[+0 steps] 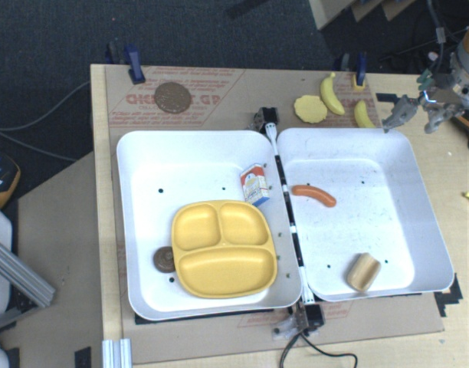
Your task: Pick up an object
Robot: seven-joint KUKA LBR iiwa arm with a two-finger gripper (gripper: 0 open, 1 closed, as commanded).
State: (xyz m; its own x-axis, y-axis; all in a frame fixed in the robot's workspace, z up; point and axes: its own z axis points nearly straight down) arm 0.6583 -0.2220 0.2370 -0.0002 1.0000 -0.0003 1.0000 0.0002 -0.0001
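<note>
The metal two-finger tool point(415, 118) hangs spread wide above the right white bin's point(418, 205) far corner, holding nothing. The nearest object, an orange sausage point(313, 195), lies lower-left, long axis nearly left-right.

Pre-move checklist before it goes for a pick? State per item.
1. Gripper outside both bins: ok, it sits past the right bin's far corner, above the bench.
2. Gripper carrying nothing: ok, no object shows between its fingers.
3. Hot dog free to grasp: ok, it lies alone on the right bin's floor.
4. Bread roll free to grasp: ok, apart from the walls and the hot dog.
5. Small carton clearance: not ok, it touches the yellow divided plate and sits near the left bin's wall.
6. Brown disc clearance: not ok, tucked against the plate's edge.
</note>
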